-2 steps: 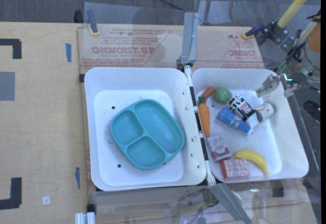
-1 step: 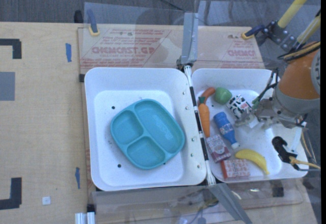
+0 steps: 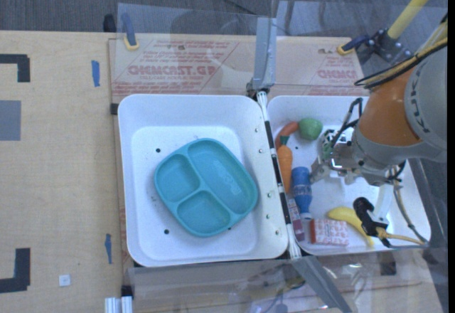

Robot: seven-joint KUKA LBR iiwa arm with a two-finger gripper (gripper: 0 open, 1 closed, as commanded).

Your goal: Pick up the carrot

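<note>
While grey carpet lies beyond it, the wooden counter (image 3: 57, 162) bears two white bins (image 3: 135, 134). Carrot (image 3: 284, 162) lies in the right one near the gripper (image 3: 328, 162), whose grasp state I cannot tell.

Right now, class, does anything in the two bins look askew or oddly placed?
The blue divided plate sits skewed in the left bin. In the right bin, the carrot and blue bottle crowd the dividing wall.

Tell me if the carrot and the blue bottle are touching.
Cannot tell. In the camera view the carrot lies right beside the blue bottle at its top, but no clear gap or contact shows.
</note>
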